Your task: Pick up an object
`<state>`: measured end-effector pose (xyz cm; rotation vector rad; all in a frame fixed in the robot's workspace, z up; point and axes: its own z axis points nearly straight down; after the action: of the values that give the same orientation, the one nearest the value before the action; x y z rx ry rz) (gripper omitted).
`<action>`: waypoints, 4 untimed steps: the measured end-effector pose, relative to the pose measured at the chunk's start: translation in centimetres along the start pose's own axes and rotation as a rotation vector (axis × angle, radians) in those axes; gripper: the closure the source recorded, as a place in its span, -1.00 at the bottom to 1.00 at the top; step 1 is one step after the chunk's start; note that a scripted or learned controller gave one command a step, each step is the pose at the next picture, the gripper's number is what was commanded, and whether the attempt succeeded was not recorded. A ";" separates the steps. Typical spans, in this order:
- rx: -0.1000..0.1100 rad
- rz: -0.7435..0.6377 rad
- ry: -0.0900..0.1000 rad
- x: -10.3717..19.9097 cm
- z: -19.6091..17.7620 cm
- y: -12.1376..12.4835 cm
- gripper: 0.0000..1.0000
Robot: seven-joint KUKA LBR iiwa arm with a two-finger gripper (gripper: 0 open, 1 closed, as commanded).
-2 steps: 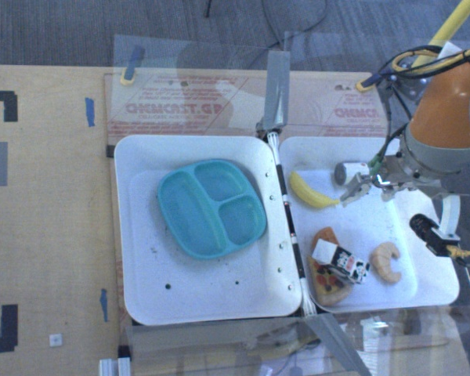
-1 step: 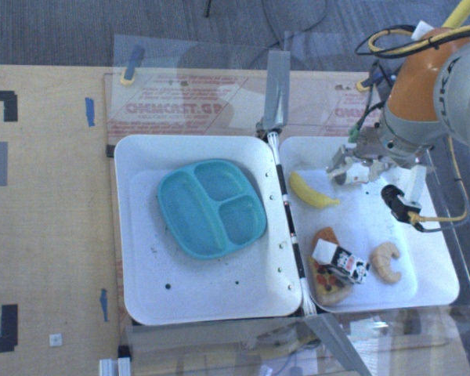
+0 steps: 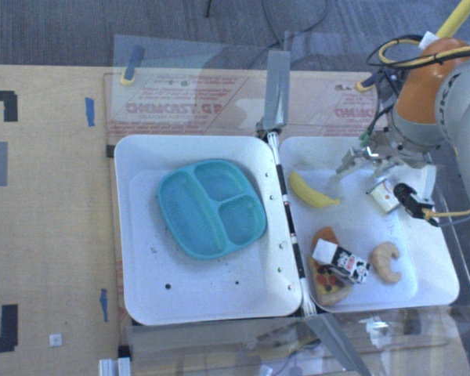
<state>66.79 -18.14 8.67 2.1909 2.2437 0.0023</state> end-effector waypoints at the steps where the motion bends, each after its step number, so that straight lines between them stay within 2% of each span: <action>1: -0.002 -0.083 0.012 -3.4 -0.2 -5.5 -1.00; 2: -0.003 -0.153 0.009 -3.3 -0.2 -10.2 -1.00; 3: -0.005 -0.149 0.008 -3.2 -0.3 -12.8 -1.00; 4: -0.009 -0.142 0.001 -3.7 -1.4 -12.8 1.00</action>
<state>54.09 -22.18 9.97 2.0226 2.3887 0.0134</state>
